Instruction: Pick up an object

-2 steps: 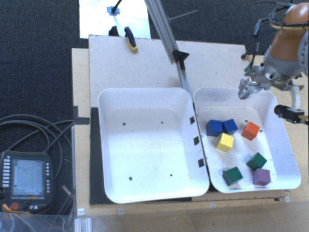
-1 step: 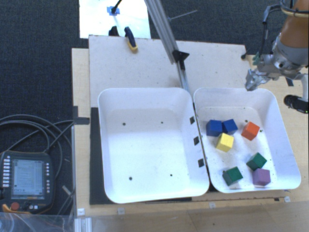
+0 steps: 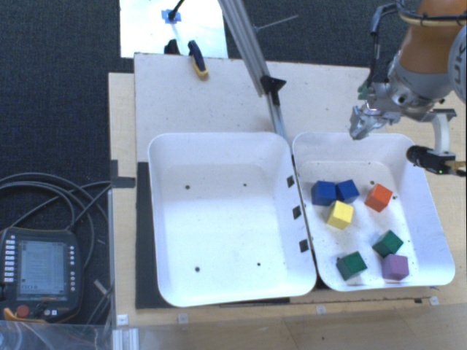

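Nearest the lens, a teach pendant (image 3: 40,272) is parked off the bench, clear of the work. Seven small cubes are gathered in the right bin (image 3: 423,195), presumably as a pool of targets: two blue, yellow (image 3: 340,214), orange, two green, purple. Above that bin's far rim the gripper (image 3: 361,127) is held with nothing in it; its opening cannot be told.

A robotics lab — teach pendant (image 3: 40,272), cables (image 3: 51,192), bench (image 3: 241,100) with white bins (image 3: 219,152).
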Tool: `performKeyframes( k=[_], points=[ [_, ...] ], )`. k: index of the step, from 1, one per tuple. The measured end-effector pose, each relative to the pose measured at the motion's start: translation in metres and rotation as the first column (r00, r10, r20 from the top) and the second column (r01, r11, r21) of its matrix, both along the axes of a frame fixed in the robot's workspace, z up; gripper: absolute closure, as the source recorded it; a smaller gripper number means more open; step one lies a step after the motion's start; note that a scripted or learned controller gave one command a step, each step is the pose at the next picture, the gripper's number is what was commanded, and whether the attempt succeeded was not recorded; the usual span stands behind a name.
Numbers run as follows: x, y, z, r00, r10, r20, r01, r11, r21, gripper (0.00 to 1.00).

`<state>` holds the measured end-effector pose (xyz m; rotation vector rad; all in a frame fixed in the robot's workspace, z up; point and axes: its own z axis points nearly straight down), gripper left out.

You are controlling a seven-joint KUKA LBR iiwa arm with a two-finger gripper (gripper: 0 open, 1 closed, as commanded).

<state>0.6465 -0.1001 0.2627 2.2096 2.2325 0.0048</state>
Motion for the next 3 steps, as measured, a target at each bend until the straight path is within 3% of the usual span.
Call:
performKeyframes(
  k=[2, 3],
  points=[
    [-0.037, 0.093, -0.003, 1.0, 0.0, -0.003, 0.0, 1.0, 0.0, 1.0],
    [-0.047, 0.155, -0.011, 1.0, 0.002, -0.003, -0.002, 1.0, 0.001, 1.0]
  ],
)
